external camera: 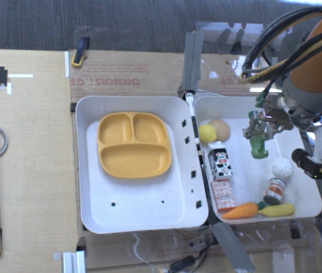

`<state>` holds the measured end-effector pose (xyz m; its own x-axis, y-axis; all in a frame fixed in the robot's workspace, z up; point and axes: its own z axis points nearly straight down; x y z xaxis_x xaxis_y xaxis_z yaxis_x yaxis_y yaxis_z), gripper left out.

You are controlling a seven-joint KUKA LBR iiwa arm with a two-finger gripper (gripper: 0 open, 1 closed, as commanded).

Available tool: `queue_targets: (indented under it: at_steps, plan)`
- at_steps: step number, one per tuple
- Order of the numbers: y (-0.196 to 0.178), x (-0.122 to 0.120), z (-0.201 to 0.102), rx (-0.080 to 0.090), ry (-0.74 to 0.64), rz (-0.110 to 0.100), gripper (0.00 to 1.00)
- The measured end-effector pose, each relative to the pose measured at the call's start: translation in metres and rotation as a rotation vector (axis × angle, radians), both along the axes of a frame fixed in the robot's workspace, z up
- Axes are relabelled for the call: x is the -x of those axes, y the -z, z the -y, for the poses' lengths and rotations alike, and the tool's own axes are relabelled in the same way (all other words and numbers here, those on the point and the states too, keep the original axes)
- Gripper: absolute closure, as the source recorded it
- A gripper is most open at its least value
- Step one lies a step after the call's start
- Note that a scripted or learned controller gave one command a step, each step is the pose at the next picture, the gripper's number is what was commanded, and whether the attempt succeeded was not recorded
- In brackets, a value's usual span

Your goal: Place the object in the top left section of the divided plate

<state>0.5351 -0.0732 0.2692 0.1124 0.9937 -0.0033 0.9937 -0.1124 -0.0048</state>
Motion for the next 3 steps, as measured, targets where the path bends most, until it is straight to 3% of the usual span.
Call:
queue_targets:
  at_steps: [1, 2, 3]
  plan:
    - [0.048, -0.027, -0.068, -0.001, -0.098, 0.001, 1.0]
    - [0.079, -0.011, -0.087, -0.001, -0.11, 0.0, 1.0]
    - [0.079, -0.011, -0.087, -0.001, -0.109, 0.001, 0.0]
